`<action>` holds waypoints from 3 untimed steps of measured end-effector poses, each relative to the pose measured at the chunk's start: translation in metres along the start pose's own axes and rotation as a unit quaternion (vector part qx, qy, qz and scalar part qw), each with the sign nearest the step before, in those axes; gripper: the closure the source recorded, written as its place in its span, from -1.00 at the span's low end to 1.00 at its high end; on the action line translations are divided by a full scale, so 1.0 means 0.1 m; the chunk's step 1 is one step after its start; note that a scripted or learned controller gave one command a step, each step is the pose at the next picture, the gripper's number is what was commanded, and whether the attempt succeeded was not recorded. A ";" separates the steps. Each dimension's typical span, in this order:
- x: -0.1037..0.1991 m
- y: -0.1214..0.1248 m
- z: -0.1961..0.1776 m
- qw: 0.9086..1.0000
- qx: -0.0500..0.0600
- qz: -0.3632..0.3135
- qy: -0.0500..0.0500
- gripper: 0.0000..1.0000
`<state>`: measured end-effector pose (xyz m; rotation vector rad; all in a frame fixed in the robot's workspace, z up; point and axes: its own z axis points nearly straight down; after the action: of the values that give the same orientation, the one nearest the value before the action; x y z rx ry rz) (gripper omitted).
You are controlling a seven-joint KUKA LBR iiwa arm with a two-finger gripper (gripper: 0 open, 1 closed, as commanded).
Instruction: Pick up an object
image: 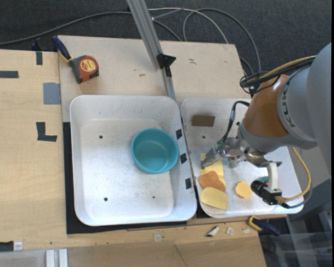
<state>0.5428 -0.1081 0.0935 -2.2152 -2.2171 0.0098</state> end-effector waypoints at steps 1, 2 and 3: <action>0.00 0.00 0.04 1.000 -0.004 0.000 -0.001 -1.00; 0.01 -0.01 -0.05 1.000 -0.003 -0.001 0.000 1.00; 0.03 -0.01 -0.68 1.000 -0.006 0.000 -0.001 1.00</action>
<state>0.5421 -0.1051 0.1614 -2.2213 -2.2251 -0.0031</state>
